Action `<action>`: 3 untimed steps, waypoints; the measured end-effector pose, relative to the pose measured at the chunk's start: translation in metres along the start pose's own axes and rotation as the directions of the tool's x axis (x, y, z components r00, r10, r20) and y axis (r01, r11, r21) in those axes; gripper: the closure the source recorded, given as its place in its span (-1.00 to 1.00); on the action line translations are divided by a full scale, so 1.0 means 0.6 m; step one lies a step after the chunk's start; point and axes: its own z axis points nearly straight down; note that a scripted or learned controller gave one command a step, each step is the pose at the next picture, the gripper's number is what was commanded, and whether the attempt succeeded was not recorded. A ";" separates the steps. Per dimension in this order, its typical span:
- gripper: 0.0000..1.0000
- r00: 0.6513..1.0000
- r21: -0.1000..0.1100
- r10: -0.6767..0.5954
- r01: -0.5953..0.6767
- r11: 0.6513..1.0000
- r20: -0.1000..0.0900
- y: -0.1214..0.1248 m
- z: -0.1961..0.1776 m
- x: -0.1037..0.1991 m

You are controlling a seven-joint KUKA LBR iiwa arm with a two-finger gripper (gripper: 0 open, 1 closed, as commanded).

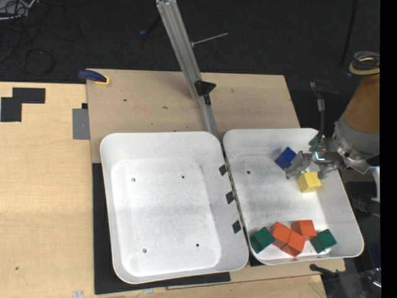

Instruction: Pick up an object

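Note:
My gripper [307, 172] hangs over the upper right part of the right bin [273, 138], with the grey arm and its orange band coming in from the right edge. Its two fingers are spread open. A yellow block [309, 182] lies on the bin floor just below and between the fingertips; nothing shows it lifted. A blue block [285, 158] rests right beside the left finger. Along the bin's front edge sit a green block [262, 238], two orange-red blocks [289, 236] pressed together, and a second green block [323, 240].
The left bin [108, 148] stands beside the right one, with black clips [229, 196] on the shared rim. A slanted aluminium bar [184, 48] rises behind the bins. The wooden bench extends left and back.

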 end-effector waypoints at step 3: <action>-1.00 1.000 0.003 0.003 -0.003 1.000 -0.001 0.009 0.207 -0.001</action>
